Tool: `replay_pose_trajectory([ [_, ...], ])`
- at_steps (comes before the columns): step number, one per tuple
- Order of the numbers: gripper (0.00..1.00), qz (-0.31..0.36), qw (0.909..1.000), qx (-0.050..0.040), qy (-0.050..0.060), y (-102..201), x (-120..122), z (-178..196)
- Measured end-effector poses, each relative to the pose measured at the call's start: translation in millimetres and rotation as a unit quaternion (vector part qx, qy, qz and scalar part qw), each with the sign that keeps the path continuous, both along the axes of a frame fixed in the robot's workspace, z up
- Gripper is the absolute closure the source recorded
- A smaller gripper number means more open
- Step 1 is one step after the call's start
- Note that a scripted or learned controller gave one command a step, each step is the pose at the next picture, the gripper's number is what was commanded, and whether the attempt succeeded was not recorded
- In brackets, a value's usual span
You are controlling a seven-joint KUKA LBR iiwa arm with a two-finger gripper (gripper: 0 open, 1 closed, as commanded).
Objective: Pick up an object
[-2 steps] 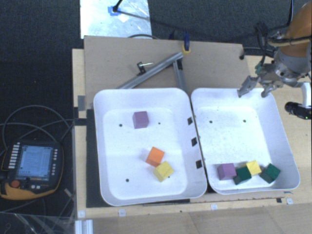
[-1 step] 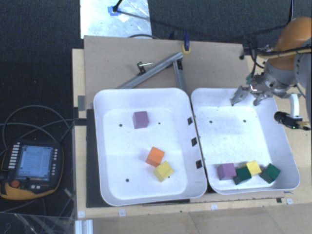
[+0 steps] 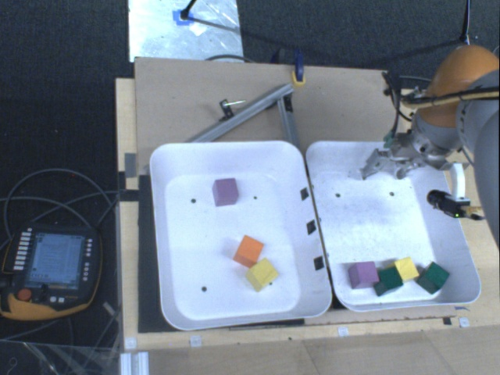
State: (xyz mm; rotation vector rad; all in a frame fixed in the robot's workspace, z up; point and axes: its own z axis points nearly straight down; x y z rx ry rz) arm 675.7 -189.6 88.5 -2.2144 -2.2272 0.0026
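My gripper (image 3: 384,169) hangs over the far edge of the right bin (image 3: 375,209), open, with nothing between its fingers. Along that bin's near wall lie a purple cube (image 3: 362,273), a dark green cube (image 3: 388,280), a yellow cube (image 3: 406,269) and another green cube (image 3: 433,276), all well in front of the gripper. The left bin (image 3: 180,233) holds a purple cube (image 3: 225,191) toward the back, and an orange cube (image 3: 248,250) touching a yellow cube (image 3: 262,274) nearer the front.
A grey metal bar (image 3: 242,114) lies slanted on the board behind the left bin. A teach pendant (image 3: 51,270) with cables sits on the floor at the left. The arm's orange band (image 3: 465,73) is at the upper right.
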Motion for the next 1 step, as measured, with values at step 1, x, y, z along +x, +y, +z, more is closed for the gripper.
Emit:
replay_pose_trajectory([
  [1,1.00,0.002,1.0000,-0.0016,-0.004,-0.7,2.6,15.4],
])
